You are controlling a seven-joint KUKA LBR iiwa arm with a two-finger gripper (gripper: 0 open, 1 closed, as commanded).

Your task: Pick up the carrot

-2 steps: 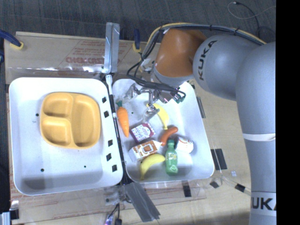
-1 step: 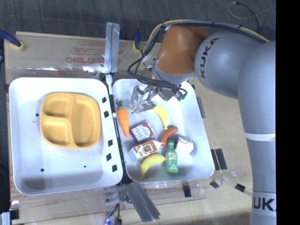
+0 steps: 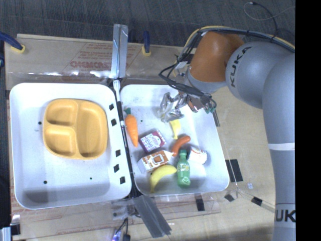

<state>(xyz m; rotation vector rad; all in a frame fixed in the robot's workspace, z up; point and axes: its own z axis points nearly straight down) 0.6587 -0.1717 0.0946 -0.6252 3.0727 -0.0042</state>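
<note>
The carrot (image 3: 132,127), orange with a green top, lies along the left wall of the right bin (image 3: 213,149), its tip pointing toward the front. My gripper (image 3: 169,108) hangs over the back middle of that bin, to the right of the carrot and a little behind it, well apart from it. Its metal fingers (image 3: 165,104) point down and left, standing open with nothing between them.
In the right bin lie a purple carton (image 3: 152,141), a brown box (image 3: 155,160), a banana (image 3: 161,175), a green bottle (image 3: 183,170), a red-orange sausage-like item (image 3: 181,143) and a small yellow piece (image 3: 175,129). The left bin (image 3: 30,185) holds a yellow divided plate (image 3: 75,127).
</note>
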